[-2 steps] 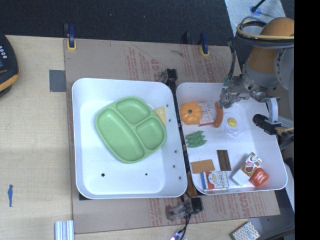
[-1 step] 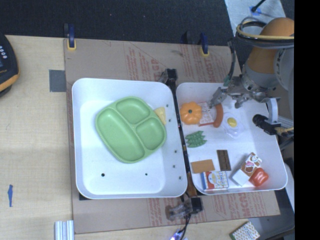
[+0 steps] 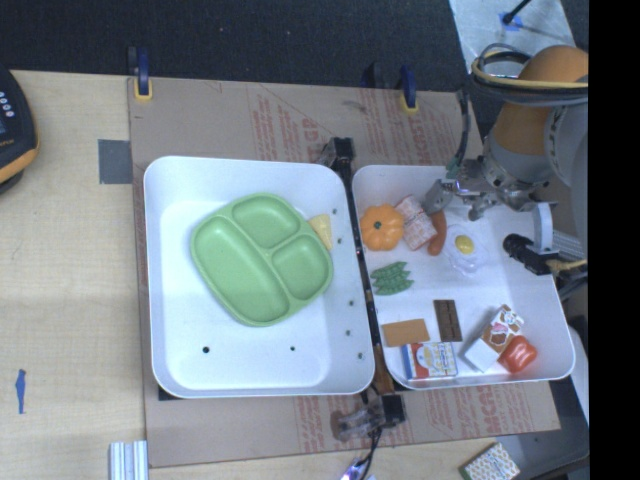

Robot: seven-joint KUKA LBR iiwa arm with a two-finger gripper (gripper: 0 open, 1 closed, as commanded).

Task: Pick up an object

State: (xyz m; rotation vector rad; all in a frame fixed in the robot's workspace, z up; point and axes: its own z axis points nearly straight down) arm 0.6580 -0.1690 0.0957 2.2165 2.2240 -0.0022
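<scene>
Camera view: the metal pincer (image 3: 458,190) is seen over the right bin (image 3: 560,313), its state not discernible. A round orange pumpkin (image 3: 381,226) lies nearby; a smooth green plate (image 3: 262,258) is seen leftward.

This is a robot lab test bench, not a home. A cardboard sheet (image 3: 250,118) is clamped to the worktop (image 3: 60,298) with blue clips (image 3: 141,76) at 12 o'clock. Two white bins (image 3: 170,268) hold toy food, and cables (image 3: 365,448) trail at 6 o'clock.
</scene>
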